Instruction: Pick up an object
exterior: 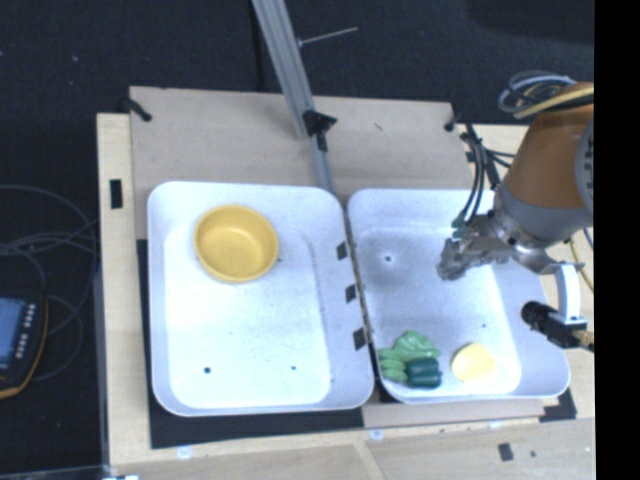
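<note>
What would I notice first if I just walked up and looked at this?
Probably the bright yellow bowl, sitting alone near the back of the left bin. Next, the big grey and orange arm coming in from the right, with its gripper hanging over the middle of the right bin. Along that bin's front edge lie a green toy and a pale yellow round object.

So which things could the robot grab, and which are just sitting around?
For the job:
- pincer
- green toy, near edge of the right bin
- pale yellow lump, beside it
- yellow bowl in the left bin

Just lying about:
- grey pole
- handheld screen
</note>
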`<state>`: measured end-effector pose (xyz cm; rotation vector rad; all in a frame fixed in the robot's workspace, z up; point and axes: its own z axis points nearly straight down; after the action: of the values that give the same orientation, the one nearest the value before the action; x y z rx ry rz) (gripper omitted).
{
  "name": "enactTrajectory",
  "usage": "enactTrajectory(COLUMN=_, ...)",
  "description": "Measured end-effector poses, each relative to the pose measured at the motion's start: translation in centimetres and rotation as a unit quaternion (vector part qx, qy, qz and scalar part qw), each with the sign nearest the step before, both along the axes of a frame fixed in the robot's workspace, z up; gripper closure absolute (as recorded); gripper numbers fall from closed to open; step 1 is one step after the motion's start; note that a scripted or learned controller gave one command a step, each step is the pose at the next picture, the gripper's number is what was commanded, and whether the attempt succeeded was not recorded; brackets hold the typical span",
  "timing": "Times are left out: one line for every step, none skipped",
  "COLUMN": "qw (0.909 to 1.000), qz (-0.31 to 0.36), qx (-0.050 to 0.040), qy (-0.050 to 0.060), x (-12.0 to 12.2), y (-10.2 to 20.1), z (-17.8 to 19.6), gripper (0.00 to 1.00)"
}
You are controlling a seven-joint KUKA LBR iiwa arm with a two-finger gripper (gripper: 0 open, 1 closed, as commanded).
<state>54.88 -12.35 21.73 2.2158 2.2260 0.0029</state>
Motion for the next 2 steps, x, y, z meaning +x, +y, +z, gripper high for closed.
enactTrajectory(qw=1.0, qz=-0.001, qx=0.0001, qy=0.001, x=1.4, y=4.5, z=-0.5, gripper=1.0)
enactTrajectory(qw=1.0, qz=0.0, qx=0.0, qy=0.0, x=3.6, y=9.1, z=1.1, gripper=1.0)
